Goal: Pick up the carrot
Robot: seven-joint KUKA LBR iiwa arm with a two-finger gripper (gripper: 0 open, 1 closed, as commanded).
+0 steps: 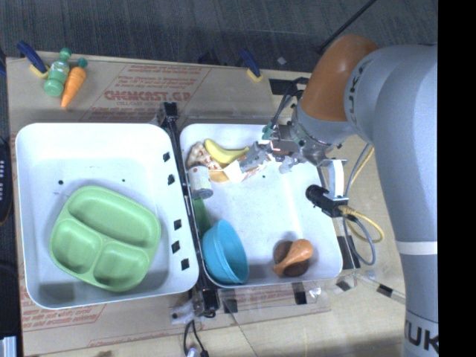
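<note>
Orange and small, the toy carrot with a green top [73,84] lay in the upper left of the frame, on the brown cardboard sheet with red print [149,94] that covered the counter there, above the left white bin [30,199]. It was outside both bins, and just beside it, touching or nearly touching, lay a small green bottle-shaped toy [56,74].

The tool [256,155] was well apart from the carrot. It hung in the upper part of the right white bin [282,207], at the end of the grey arm with the orange band [335,73], close to a yellow plastic banana [223,152] and a small heap of pale toy food [199,157]. Something whitish was at its tip, but whether the tool was apart or together I could not tell, because the parts were too small and mixed with the objects under them.

Lower in the right bin were a blue plastic bowl [225,253] and a brown pear-shaped toy [293,256]. In the left bin a light green divided plate [105,236] rested.

In my judgement the task was not yet begun in any useful sense: the carrot was untouched on the cardboard. What was left was almost everything: to bring the tool out of the right bin, across the left bin to the upper left corner, to lower it over the carrot without catching the green toy, to close and to lift.
</note>
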